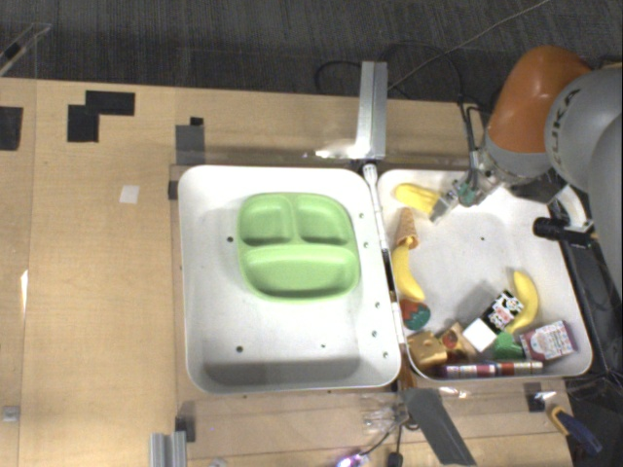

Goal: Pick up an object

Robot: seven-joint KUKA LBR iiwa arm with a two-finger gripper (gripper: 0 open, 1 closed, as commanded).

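A: We've got the gripper (pixel 450 202) low in the right bin (pixel 487 251), up near its far edge, just beside the short yellow banana (pixel 415 197) lying in the far left corner. Can we tell what the pincer is doing?

B: We can't. It's small and blurred at this slant, so whether it's released or clenched we cannot tell, and we see nothing caught in it

A: Then the banana looks like our nearest candidate. How do we think it will handle?

B: Light, we'd judge, and probably smooth plastic, so a bit slippery. It's curved and rounded, so we'd close across its middle, where it's fattest, not at a tapering end where it could squirt out

A: Its look?

B: Bright yellow, stubby, gently bowed, lying flat against the white floor. A longer banana (pixel 404 270) runs down the left wall below it, with a tan cone-like piece (pixel 404 228) touching its top end

A: And the rest?

B: A third banana (pixel 526 300) lies toward the near right, beside a black and white block (pixel 503 310), with a pink carton (pixel 547 341) and a clutter of small things along the near edge. The left bin (pixel 204 290) holds a green divided tray (pixel 295 244)

A: So the corner is our worry?

B: Yes, the walls crowd the banana, and we'd expect little room for the gripper there
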